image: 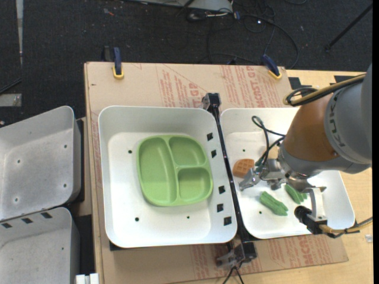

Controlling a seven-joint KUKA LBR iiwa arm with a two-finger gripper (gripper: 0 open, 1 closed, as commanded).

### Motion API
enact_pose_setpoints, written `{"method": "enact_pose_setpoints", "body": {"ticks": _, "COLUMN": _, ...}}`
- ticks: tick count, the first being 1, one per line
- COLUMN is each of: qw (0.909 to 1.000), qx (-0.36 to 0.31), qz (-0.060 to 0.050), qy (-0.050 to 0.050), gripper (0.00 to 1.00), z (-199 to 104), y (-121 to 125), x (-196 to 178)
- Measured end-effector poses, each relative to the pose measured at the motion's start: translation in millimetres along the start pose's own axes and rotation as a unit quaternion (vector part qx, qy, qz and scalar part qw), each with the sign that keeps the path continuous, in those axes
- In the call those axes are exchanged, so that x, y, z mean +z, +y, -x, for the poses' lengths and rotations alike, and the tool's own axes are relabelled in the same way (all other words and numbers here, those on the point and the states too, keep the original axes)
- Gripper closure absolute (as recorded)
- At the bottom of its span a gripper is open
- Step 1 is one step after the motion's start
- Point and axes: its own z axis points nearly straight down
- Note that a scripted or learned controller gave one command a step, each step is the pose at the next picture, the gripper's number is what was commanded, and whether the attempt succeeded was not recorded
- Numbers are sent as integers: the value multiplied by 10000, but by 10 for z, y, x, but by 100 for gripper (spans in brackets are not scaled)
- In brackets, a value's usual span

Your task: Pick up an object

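In the right bin [249,218] lie a few small things. The nearest to the gripper [260,176] is a round, flat, orange-brown piece [243,167] with a waffle-like pattern on its face, lying toward the bin's left wall. Just below and to the right of it is a green bumpy pod [273,203], long and narrow, lying at a slant on the bin floor. A second green pod [294,193] lies just beside it to the right, partly under the arm [325,135].

The gripper hangs low over the bin between the orange piece and the pods, a metal finger [247,182] pointing left toward the bin wall. Whether the fingers are apart or together I cannot tell, and nothing can be seen between them.

The left bin [118,158] holds a light green plate [175,170] with three compartments, set at a slight slant. A black divider with clips runs between the two bins. Both bins sit on a brown board on the worktop [166,81], held by clamps [117,64] at its far edge. Black cables [263,132] loop from the arm over the right bin.
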Motion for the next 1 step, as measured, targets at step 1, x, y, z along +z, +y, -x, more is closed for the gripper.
{"method": "enact_pose_setpoints", "body": {"ticks": 1, "qw": 10000, "qx": 10, "qz": 18, "qy": -3, "gripper": 100, "z": 3, "y": 8, "x": -126}}
